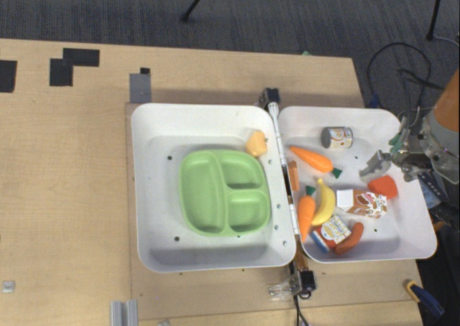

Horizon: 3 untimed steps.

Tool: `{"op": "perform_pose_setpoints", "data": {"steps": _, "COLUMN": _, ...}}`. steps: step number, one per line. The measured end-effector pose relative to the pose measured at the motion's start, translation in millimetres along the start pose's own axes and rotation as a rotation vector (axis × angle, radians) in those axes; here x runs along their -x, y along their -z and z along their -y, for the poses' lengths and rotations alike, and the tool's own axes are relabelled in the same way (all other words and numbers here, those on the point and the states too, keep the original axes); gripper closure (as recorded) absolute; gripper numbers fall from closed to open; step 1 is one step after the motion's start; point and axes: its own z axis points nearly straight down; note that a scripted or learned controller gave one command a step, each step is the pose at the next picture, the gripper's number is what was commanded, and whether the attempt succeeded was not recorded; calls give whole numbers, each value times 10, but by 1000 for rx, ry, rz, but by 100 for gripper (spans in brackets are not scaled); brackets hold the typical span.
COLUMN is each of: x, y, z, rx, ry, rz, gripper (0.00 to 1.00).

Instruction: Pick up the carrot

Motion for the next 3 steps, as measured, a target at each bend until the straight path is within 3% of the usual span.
{"op": "perform_pose_setpoints", "data": {"steps": 1, "x": -559, "y": -1532, "z": -420, "rx": 7, "ry": -13, "rz": 1, "gripper": 0}}
{"op": "perform_pose_setpoints", "data": {"steps": 2, "x": -630, "y": -1525, "z": -1165, "rx": -1, "ry": -349, "rz": 0, "gripper": 0}}
{"op": "perform_pose_setpoints", "data": {"steps": 3, "x": -635, "y": -1418, "z": -1173, "rx": 0, "ry": -342, "rz": 0, "gripper": 100}}
